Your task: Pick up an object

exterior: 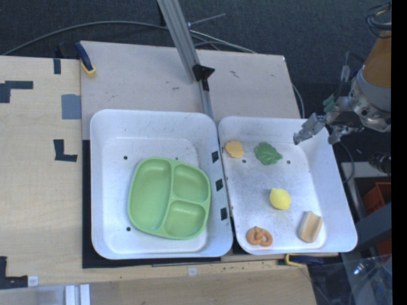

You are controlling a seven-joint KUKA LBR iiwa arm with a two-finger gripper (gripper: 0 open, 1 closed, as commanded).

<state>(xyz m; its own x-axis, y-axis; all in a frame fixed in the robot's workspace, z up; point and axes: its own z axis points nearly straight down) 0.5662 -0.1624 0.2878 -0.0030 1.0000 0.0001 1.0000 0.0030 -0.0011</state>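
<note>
Two white bins side by side on the tabletop (159, 75). Left bin (102, 170) holds a green divided plate (169, 198). Right bin (331, 189) holds five items: yellow-orange piece (234, 149) far left, green leafy piece (268, 153) just right of it, lemon (280, 199) mid-bin, pretzel (259, 236) near edge, bread piece (310, 226) near right. Gripper (310, 129) hangs over the bin's far right rim, nothing between its jaws; cannot tell whether the jaws are apart or together.

One fixed camera looks down at a slant on both bins (219, 170).
</note>
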